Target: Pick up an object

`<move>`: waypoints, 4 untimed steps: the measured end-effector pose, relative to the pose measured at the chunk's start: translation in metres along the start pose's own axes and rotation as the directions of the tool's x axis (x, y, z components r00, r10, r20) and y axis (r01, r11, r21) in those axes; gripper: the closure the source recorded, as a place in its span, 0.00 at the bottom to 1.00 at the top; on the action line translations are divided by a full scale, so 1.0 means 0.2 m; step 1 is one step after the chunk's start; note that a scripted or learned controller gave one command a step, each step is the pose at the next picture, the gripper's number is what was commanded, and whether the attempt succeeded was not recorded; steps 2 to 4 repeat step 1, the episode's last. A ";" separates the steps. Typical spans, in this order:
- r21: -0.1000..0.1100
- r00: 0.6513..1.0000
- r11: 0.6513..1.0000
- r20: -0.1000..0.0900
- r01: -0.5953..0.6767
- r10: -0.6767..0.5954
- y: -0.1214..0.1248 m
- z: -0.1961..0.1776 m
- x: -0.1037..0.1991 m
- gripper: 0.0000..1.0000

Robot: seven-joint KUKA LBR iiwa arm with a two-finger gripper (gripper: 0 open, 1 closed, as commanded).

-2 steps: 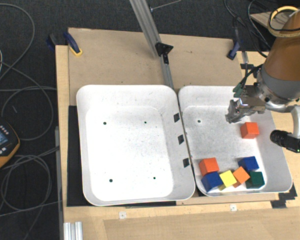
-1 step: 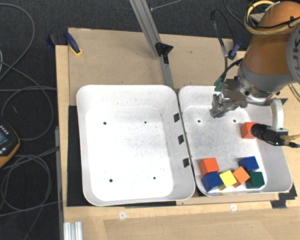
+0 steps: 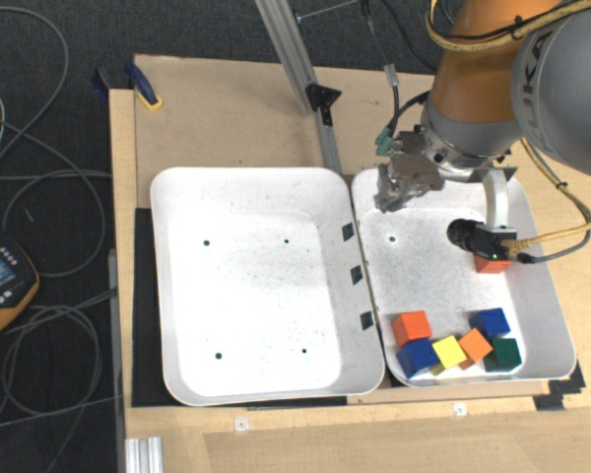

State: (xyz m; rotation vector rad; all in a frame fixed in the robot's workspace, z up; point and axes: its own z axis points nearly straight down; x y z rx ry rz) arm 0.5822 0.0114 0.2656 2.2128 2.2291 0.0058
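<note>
On the worktop (image 3: 227, 97), the left bin (image 3: 246, 284) lies beside the right bin (image 3: 532, 308), their rims touching. Above the right bin's far left corner hangs the end effector (image 3: 399, 187); whether it is open or closed cannot be told, and nothing shows in its grasp. Well apart from it, along the right bin's near edge, cluster an orange block (image 3: 411, 326), a blue block (image 3: 418, 357), a yellow block (image 3: 449, 352), a second orange block (image 3: 475, 344), another blue block (image 3: 490, 321) and a green block (image 3: 503, 354), with a red block (image 3: 491, 262) farther back.

White bins (image 3: 246, 190) hold orange (image 3: 410, 325), blue (image 3: 489, 321), yellow (image 3: 449, 352) and green (image 3: 505, 354) blocks.
</note>
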 end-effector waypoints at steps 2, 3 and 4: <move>0.002 1.000 1.000 0.000 -0.001 0.001 0.11 0.07 0.26 1.00; 0.002 1.000 1.000 0.000 -0.001 0.001 0.11 0.07 0.26 1.00; 0.002 1.000 1.000 0.000 -0.001 0.001 0.11 0.07 0.26 1.00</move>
